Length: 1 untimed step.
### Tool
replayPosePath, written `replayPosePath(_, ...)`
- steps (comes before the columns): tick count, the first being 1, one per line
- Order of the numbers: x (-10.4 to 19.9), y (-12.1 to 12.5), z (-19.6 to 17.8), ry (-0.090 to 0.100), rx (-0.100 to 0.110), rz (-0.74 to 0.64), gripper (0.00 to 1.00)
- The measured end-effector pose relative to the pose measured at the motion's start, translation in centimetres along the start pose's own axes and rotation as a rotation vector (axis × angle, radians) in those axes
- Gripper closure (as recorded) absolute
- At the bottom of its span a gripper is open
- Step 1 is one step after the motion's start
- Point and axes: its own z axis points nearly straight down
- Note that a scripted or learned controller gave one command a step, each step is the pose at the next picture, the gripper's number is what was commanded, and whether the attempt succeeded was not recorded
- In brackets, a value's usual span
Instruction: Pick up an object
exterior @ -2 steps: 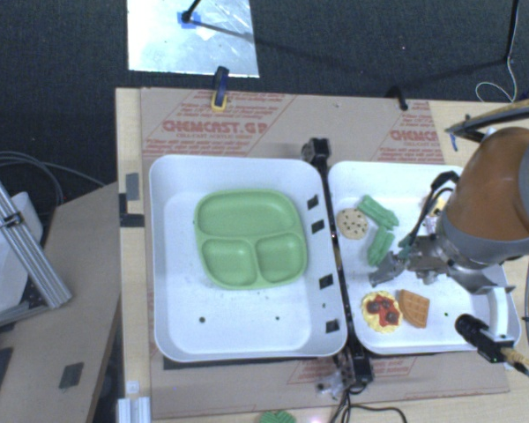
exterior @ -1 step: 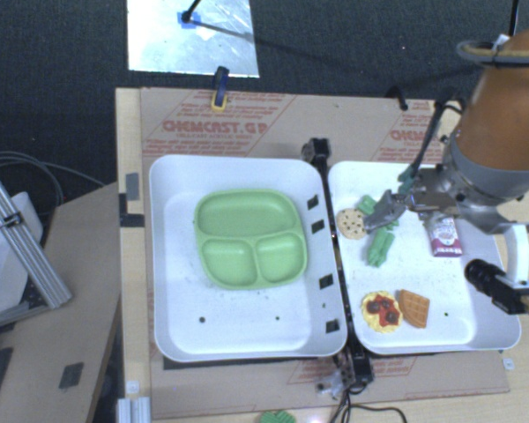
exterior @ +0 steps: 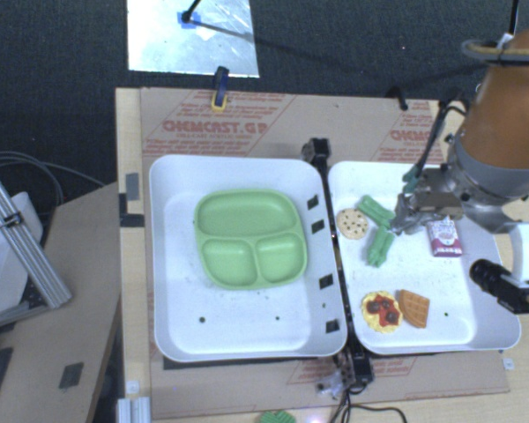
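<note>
My gripper [exterior: 404,221] hangs over the right bin [exterior: 485,324], just right of two green pieces [exterior: 377,233] that lie crossed near the bin's middle. A chocolate-chip cookie [exterior: 352,224] rests left of them by the bin's left wall. A small red and white packet [exterior: 444,236] lies just right of the gripper. Near the bin's front sit a round pizza piece [exterior: 381,311] and an orange waffle-like piece [exterior: 413,307]. The gripper's tips are dark and small against the green pieces.
The left bin [exterior: 172,324] holds a green divided plate [exterior: 249,238]. A black divider with clips [exterior: 326,236] runs between the bins. The arm's orange and grey body [exterior: 507,122] looms over the right bin's back right. A black cylinder [exterior: 502,285] juts in at the right.
</note>
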Motion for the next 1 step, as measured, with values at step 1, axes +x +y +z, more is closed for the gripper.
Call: replayPosePath(1,4.13,-0.34,11.73,0.001,0.015,0.002,1.00)
